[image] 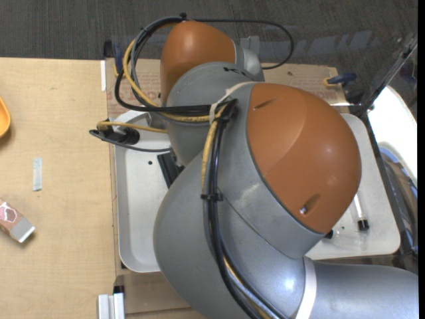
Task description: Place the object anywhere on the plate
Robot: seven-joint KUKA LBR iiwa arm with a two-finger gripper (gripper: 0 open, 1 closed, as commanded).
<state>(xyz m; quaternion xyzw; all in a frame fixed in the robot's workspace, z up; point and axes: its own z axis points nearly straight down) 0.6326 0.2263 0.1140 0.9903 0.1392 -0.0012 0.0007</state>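
Observation:
The grey arm with its orange joint covers (292, 158) folds over both white bins and hides most of them. Its upper orange joint (199, 48) sits above the far side of the left bin (133, 205). A narrow dark piece (169, 168) pokes out from under the arm onto the left bin's floor; I cannot tell what it is. A white pen with a black cap (360, 215) lies in the right bin (382, 234).
Yellow and black cables (133, 105) loop off the arm over the left bin's far corner. On the wooden bench to the left lie an orange rim (3, 118), a small grey strip (37, 175) and a pink-and-white packet (14, 222).

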